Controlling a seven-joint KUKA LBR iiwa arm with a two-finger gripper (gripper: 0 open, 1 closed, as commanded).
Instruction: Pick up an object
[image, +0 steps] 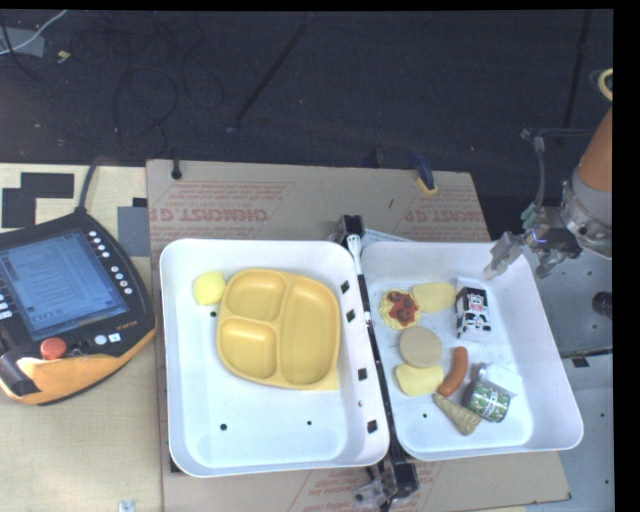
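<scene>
Over the right bin's (560, 400) far right corner, the gripper (520, 250) hovers with fingers spread and nothing between them. Its likeliest target, the sausage (455, 370), lies mid-bin, long axis running from near edge to far edge, tilted slightly right. Crowding risks a miss: the can (489, 400), cone (457, 413) and yellow piece (419, 379) sit just beside it.

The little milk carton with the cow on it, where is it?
The milk carton stands in the right bin, near its top right part, just right of a yellow piece and above the sausage.
</scene>
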